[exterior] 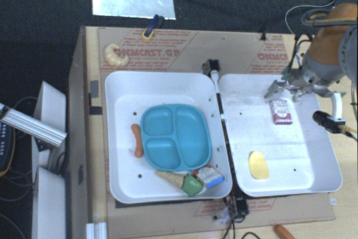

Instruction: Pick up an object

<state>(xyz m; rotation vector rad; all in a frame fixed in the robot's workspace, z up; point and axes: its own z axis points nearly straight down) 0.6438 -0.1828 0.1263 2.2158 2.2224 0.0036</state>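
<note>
My gripper [283,92] hovers at the back of the right bin [321,173], just behind a small pink-and-white carton [281,111] that lies flat on the bin floor. The fingers stand spread apart and open, with nothing between them. A pale yellow oval piece [258,165] lies near the front of the same bin. In the left bin [120,98] sit a blue divided plate [175,136], an orange sausage [137,140] to its left, and at the front a cone [170,177], a green piece [192,186] and a blue-and-white packet [211,177].
A black divider [219,109] runs between the two bins. On the cardboard behind the left bin lie a pale curled toy [116,53] and a blue-and-yellow tool [151,28]. A black part of the arm [327,120] overhangs the right bin's right wall.
</note>
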